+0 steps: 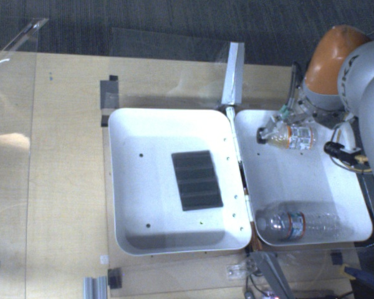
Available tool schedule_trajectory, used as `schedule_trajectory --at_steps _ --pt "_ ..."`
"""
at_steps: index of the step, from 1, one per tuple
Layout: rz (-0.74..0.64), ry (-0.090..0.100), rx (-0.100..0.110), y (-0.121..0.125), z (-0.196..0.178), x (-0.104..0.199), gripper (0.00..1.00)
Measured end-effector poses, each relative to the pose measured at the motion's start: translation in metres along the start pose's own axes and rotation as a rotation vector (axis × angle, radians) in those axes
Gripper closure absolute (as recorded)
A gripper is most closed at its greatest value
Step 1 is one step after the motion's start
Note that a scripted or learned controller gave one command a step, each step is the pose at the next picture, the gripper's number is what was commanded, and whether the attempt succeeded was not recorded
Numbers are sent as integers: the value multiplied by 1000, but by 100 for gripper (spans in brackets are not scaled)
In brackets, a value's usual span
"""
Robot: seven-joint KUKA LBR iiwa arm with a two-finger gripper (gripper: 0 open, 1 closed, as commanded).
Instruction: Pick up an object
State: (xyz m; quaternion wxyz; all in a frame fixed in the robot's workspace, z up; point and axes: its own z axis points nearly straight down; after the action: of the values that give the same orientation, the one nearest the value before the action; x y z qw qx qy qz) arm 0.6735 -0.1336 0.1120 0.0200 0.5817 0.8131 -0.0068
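End effector (291,118) over small bottle (292,136) in rt bin (349,195); can't tell if spread or pinching.

Grey arm (361,80) enters from right — orange band above wrist, end effector (285,118) low, angled left

The arm (355,73) was cut off by the right edge, its upper links out of frame; the end effector (291,114) sat under the wrist, its state too hidden to tell; the small bottle (287,134) beneath it was blurred, its label unreadable.
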Motion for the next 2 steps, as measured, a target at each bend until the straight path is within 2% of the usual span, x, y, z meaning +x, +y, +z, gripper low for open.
schedule_trajectory --at_steps 1,2 --pt "16 6 0 0 0 -1 0" --pt "-5 4 0 0 0 1 0"
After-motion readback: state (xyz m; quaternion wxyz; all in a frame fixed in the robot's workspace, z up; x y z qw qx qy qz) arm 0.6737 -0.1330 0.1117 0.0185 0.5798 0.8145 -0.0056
